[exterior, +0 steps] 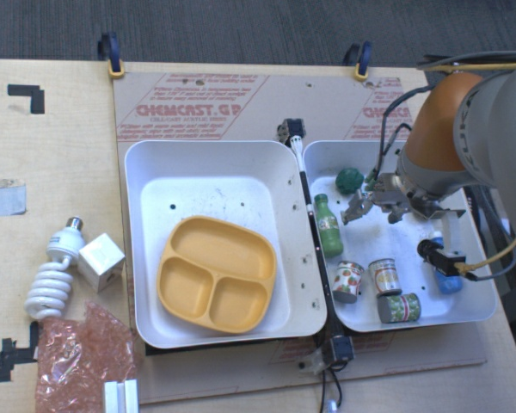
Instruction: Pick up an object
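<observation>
Nothing picked up yet: gripper (374, 206) hangs with fingers spread and bare, green bottle (328, 226) at its 8 o'clock.

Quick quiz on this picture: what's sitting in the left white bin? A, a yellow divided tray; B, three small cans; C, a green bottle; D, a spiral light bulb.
A: the yellow divided tray lies in the left bin; the green bottle and the cans are in the right bin, and the spiral light bulb lies on the bench outside.
</observation>
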Robot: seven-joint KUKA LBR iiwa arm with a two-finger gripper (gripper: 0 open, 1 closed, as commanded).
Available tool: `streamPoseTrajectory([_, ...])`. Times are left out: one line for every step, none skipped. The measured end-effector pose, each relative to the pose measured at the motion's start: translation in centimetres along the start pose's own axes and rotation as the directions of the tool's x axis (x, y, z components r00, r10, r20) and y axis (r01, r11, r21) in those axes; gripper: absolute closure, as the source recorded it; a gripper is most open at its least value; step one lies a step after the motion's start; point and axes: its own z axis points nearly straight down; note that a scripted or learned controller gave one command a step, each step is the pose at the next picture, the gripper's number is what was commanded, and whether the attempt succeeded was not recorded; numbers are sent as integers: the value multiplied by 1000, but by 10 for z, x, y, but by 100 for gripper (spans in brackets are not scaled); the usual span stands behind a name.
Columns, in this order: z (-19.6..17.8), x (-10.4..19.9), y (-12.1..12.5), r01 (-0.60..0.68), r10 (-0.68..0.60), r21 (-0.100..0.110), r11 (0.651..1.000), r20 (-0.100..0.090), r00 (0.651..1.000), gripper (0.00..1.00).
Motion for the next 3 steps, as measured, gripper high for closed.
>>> streamPoseTrajectory([-10,-1,0,2,-2,-1,1000,1,1000,100])
streamPoseTrajectory([-10,-1,0,1,-1,-1,1000,1,1000,0])
streamPoseTrajectory([9,6,-54,-7,7,-2,1000,3,1000,0])
